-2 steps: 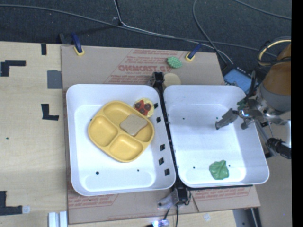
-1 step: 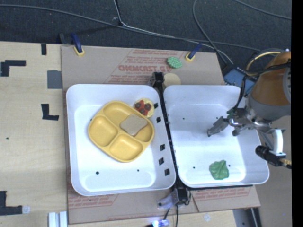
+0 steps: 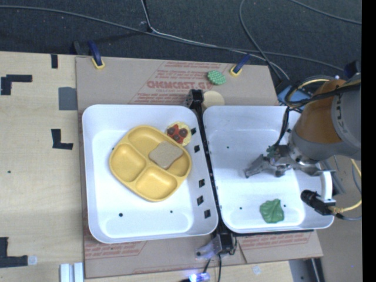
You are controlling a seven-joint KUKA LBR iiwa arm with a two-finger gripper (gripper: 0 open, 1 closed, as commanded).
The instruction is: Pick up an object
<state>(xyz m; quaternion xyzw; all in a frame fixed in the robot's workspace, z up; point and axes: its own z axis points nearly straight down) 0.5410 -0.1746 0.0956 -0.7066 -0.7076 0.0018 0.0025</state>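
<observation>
A green leafy object (image 3: 272, 210) lies near the front edge of the right bin (image 3: 235, 128). My gripper (image 3: 251, 171) hovers over the middle of that bin, up and to the left of the green piece, its grey fingers pointing left. Nothing shows between them. In the left bin (image 3: 100, 210) sits a yellow divided plate (image 3: 126, 163) with a tan slice of bread (image 3: 165, 154) in one compartment. A small red and dark toy (image 3: 178, 133) rests at the plate's far right rim.
A green dotted object (image 3: 215, 77) and a pale round piece (image 3: 214, 97) lie on the cardboard behind the bins. A black divider (image 3: 202, 157) runs between the bins. Cables cross the dark floor at the back.
</observation>
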